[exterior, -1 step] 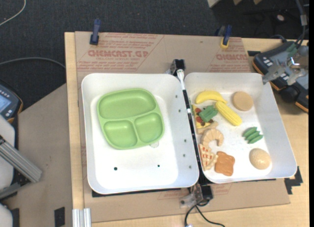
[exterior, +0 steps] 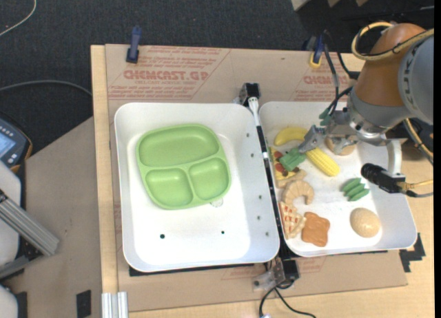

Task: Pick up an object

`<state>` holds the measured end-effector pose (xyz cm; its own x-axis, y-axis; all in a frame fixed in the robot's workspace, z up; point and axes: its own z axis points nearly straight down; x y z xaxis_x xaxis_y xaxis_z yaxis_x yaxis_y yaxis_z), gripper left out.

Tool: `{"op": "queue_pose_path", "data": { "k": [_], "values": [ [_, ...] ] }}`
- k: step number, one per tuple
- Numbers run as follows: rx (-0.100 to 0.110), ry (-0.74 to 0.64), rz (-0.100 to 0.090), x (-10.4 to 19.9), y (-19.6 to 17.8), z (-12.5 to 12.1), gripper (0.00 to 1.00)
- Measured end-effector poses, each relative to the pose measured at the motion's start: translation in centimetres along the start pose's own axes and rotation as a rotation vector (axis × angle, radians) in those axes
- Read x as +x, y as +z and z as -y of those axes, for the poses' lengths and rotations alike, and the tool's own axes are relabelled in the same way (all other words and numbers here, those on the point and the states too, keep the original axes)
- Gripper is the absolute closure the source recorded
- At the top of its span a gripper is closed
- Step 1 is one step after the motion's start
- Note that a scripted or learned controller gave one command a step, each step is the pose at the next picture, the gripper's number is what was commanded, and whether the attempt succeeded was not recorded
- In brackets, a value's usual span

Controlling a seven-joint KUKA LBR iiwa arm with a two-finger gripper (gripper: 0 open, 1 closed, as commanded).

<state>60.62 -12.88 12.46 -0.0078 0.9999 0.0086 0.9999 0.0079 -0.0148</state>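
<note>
Crowding right bin's [exterior: 406,237] near rim: toys.

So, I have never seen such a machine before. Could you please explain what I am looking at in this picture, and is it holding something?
One camera, fixed above a bench, looks down at a slant. The grey and orange thing on the right is a robot arm; at its end is a gripper for picking things up.

Two shallow white bins sit side by side. The left bin holds a green divided plate. The right bin holds toy food: a banana, a corn cob, a croissant, a waffle, a beige egg-like piece, a small green vegetable.

The gripper hangs low over the corn and a green piece. I cannot tell whether it holds anything.
</note>
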Motion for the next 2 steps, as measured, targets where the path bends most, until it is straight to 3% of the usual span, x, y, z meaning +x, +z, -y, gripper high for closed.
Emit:
{"op": "queue_pose_path", "data": {
  "k": [1, 2],
  "values": [
    [-0.023, 0.007, 0.013, -4.6, -2.3, -6.2, 0.0],
    [-0.013, 0.003, 0.008, 2.9, 4.1, -1.0, 0.0]
  ]
}}
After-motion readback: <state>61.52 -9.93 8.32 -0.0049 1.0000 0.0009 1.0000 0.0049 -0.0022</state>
